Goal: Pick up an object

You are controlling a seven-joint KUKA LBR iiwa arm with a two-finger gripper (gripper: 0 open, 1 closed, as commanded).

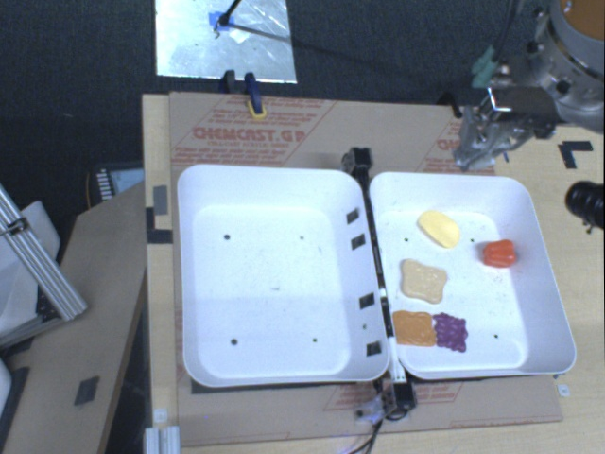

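Observation:
The right bin holds several small items: a pale yellow lump, a red-orange piece, a tan toast-shaped piece, an orange square piece and a purple grape cluster. My gripper hangs above the bin's far edge, behind the yellow lump and well apart from every item. Nothing shows between its fingers.
The left bin lies beside the right one, with a black hinge strip between them. Both rest on a brown board. A shiny metal sheet lies at the back, and a black knob sticks in at right.

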